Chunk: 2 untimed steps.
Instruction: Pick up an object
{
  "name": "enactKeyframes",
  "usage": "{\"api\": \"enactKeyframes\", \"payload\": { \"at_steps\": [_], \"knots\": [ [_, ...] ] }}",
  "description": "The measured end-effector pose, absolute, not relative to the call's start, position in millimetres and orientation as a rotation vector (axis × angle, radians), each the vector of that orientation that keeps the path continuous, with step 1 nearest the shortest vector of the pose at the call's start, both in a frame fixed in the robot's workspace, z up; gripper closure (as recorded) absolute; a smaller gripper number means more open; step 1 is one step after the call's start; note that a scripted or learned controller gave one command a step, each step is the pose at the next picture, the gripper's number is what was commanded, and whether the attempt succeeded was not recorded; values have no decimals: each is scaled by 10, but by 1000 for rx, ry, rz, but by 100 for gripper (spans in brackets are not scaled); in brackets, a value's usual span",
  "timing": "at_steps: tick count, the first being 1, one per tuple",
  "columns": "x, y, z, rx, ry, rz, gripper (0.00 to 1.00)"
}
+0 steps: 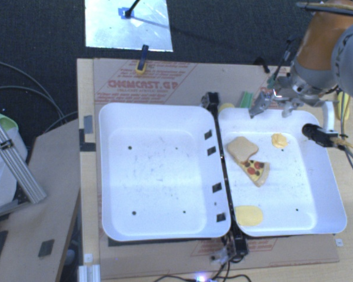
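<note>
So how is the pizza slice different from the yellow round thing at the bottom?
The pizza slice is a wedge with red dots on top; the yellow disc is an oval, plain and one colour. The pizza slice lies mid-bin, touching a tan bread-shaped piece; the yellow disc sits alone near the front wall. Both lie flat in the right bin.

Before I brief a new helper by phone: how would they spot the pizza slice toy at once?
Look in the right white bin, near its left wall at mid-height. Just below the tan bread slice lies the pizza slice, a small yellow wedge. Its red spots set it apart from the plain yellow pieces nearby.
</note>
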<state>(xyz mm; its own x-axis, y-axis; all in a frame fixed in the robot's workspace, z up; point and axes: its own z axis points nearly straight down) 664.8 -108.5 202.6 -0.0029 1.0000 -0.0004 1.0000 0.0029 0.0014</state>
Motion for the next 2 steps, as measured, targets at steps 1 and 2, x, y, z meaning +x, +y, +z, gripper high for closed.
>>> {"api": "enactKeyframes", "payload": {
  "at_steps": [1,2],
  "knots": [
    [6239,-1068,811,2224,2220,7,0],
    [5568,-1109,891,2218,2212,12,0]
  ]
}}
